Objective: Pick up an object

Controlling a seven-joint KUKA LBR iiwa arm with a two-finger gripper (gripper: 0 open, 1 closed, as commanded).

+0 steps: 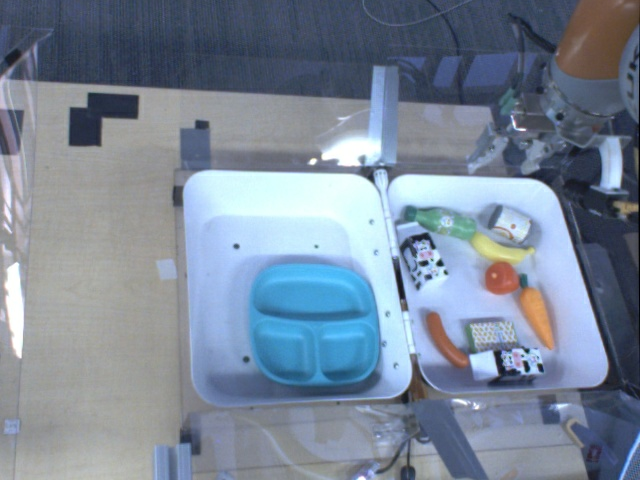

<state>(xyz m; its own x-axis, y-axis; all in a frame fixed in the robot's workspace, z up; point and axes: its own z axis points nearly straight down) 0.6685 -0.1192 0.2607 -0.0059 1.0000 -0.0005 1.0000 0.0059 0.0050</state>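
A: From the overhead camera, where is the claw (512, 146)?

B: Above the far rim of the right bin (575, 230), its fingers spread, pinching nothing. Every object lies nearer the camera than it; the closest are the small white cup (510, 224) and the banana (503, 249).

A: Count them?

B: One green bottle (440, 222), one banana, one tomato (502, 278), one carrot (537, 315), one red sausage (447, 338), two cow-print cartons (424, 258) (508, 364) and one speckled block (492, 331). One blue divided tray (314, 322) sits in the left bin (215, 268).

A: Anything unclear?

B: The arm (598, 28) is cut off at the frame's upper right, and the cup's label is unreadable.
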